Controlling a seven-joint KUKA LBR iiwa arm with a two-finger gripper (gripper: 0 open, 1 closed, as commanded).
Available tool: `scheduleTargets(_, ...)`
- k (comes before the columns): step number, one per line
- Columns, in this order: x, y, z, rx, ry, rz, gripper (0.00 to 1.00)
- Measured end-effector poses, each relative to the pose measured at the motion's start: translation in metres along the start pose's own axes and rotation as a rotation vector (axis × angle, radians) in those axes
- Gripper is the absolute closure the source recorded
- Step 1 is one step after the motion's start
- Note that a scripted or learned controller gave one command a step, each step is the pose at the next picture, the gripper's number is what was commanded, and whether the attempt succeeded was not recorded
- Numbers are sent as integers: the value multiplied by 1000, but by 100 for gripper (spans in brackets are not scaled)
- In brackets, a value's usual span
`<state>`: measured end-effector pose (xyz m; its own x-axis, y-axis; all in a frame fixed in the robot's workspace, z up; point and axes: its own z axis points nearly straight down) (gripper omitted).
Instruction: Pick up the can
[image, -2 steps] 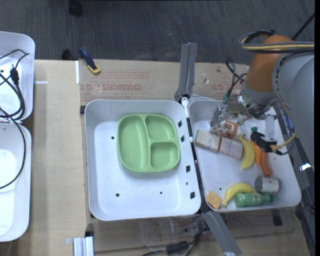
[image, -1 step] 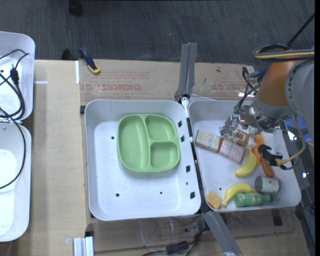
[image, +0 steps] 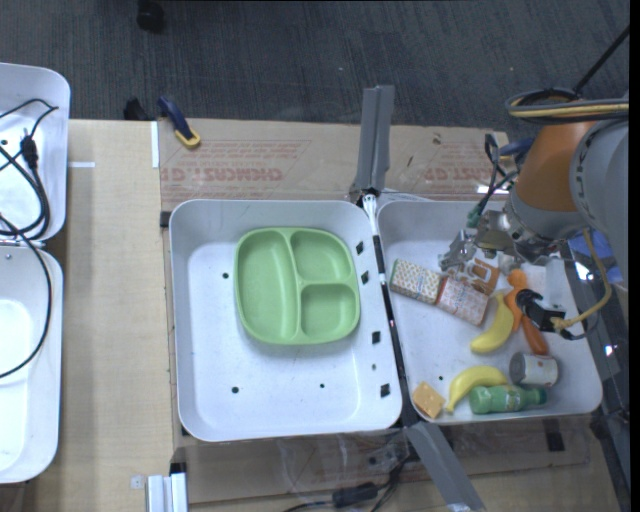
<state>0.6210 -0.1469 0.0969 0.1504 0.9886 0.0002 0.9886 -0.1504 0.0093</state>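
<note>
Can (image: 535, 369) lies in the right bin, well below the hand (image: 463, 252).

The claw (image: 462, 250) hangs over the right bin (image: 430, 345), well apart from the can (image: 535, 370).

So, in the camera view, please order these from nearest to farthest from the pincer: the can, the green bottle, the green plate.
Measured from the pincer at the top of the right bin:
1. The can, lower right in the same bin.
2. The green bottle, just past the can, at the bin's bottom edge.
3. The green plate, in the left bin.
</note>
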Motion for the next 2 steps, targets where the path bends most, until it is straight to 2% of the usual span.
scheduleTargets(1, -1, 0, -8, 1, -1, 1, 100)
scheduleTargets(2, 100, -19, -138, 12, -3, 134, 100)
